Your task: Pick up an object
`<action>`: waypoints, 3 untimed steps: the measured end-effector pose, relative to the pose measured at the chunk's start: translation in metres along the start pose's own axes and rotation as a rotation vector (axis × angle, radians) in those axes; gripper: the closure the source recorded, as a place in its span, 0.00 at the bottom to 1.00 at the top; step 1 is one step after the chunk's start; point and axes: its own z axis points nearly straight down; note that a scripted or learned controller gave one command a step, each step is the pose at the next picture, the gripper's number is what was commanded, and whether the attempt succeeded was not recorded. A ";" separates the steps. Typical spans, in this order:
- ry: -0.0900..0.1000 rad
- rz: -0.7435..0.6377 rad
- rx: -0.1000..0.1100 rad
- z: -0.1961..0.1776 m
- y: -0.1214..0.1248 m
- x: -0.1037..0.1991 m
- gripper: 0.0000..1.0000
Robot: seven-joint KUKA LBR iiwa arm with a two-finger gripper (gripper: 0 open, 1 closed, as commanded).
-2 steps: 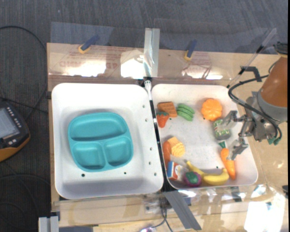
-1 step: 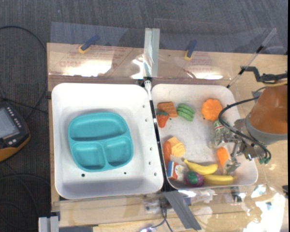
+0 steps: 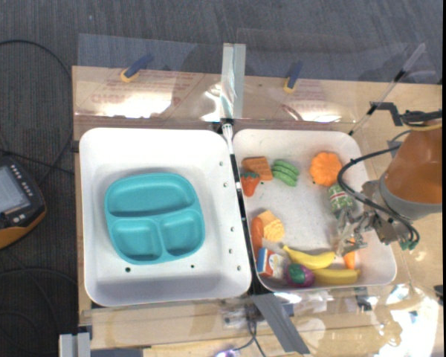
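End effector [image 3: 351,236], its opening not discernible, low in the right bin [image 3: 312,136] beside a yellow toy banana [image 3: 310,257] at the front wall, probably light, rigid and smooth, best pinched across its slim middle.

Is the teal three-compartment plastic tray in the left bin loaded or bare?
Bare. The teal three-compartment plastic tray lies flat in the left white bin, and all three compartments show plain teal floor. The toy food items sit in the right white bin.
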 end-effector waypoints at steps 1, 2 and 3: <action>0.000 -0.001 0.000 0.000 0.000 0.000 0.00; -0.012 0.024 0.006 0.006 0.007 0.008 0.00; -0.005 0.023 0.007 -0.001 0.007 0.007 1.00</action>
